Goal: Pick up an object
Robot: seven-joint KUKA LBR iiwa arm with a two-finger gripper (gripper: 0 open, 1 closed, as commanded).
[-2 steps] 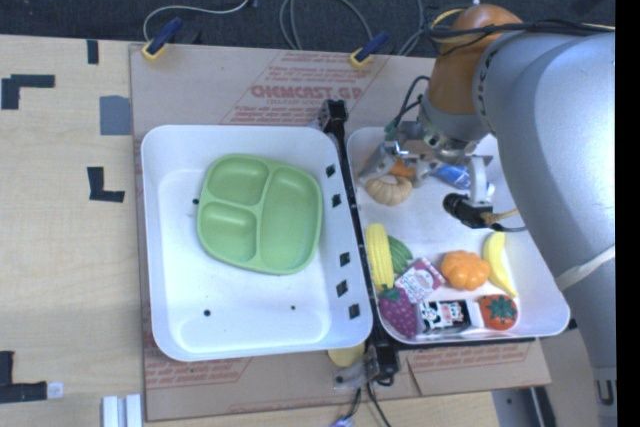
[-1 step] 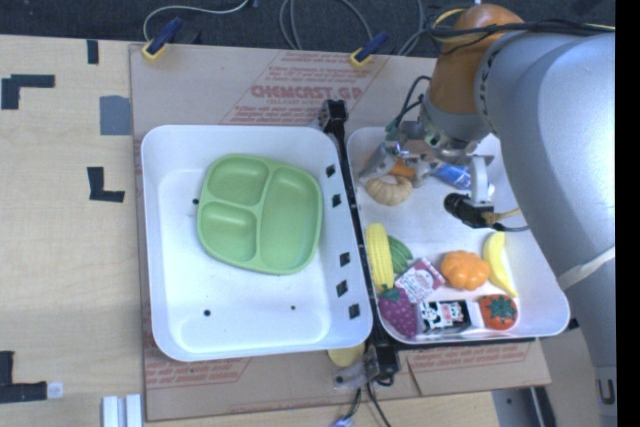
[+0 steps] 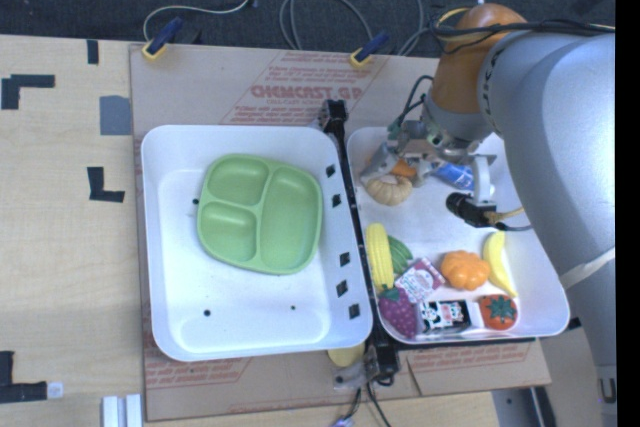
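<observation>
From the camera view, your gripper (image 3: 398, 165) sits low over the beige bread-like toy (image 3: 388, 189) in the right bin (image 3: 553, 300); its grip state I cannot tell. Centre it on the toy before lifting straight up.

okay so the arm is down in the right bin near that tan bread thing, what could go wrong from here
1. The gripper sits low at the far end of the right bin, right beside the tan bread-like piece and a blue item; closing there might nudge one aside or catch both.
2. It works close to the divider between the bins, so a sideways move could bump the wall.
3. The arm covers much of that corner, so a failed grasp may be hard to notice.
</observation>
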